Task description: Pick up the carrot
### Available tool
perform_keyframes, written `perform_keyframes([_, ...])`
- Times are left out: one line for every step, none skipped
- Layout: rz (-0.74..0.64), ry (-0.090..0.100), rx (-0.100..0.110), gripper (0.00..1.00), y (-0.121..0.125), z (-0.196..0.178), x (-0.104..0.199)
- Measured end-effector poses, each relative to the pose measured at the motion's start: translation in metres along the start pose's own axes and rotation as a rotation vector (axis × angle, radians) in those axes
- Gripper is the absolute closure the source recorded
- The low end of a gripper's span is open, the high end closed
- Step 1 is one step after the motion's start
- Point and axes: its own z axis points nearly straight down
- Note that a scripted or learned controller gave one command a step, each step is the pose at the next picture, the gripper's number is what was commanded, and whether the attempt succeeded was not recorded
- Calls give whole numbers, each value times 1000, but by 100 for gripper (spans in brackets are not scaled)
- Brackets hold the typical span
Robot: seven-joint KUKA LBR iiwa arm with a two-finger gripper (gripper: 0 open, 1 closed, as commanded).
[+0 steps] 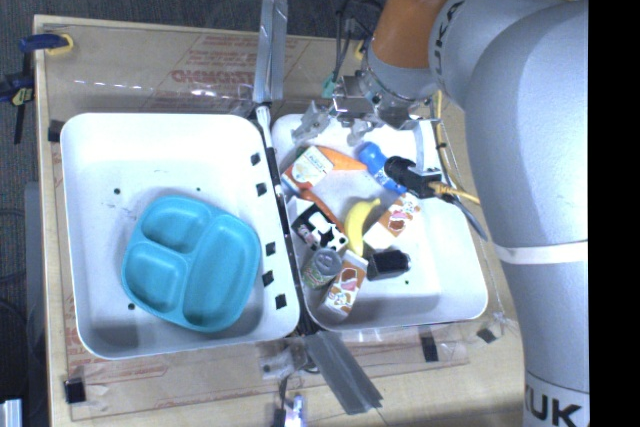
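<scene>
One word, "KUKA", partly shows on the arm (545,215).

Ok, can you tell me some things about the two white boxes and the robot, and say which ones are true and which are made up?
1. The blue tray lies in the left bin. True.
2. The banana lies in the left bin. False: it lies in the right bin, among the other things.
3. The gripper is at the far end of the right bin. True.
4. The blue tray has one single compartment. False: it is split into three.
5. The carrot is on the blue tray. False: the orange carrot lies in the right bin, just below the gripper.
6. The arm has an orange part. True.
</scene>
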Motion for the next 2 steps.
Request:
perform_keyframes([-66,0,-1,0,-23,79,-44])
perform_keyframes([-81,8,-5,0,-5,93,-76])
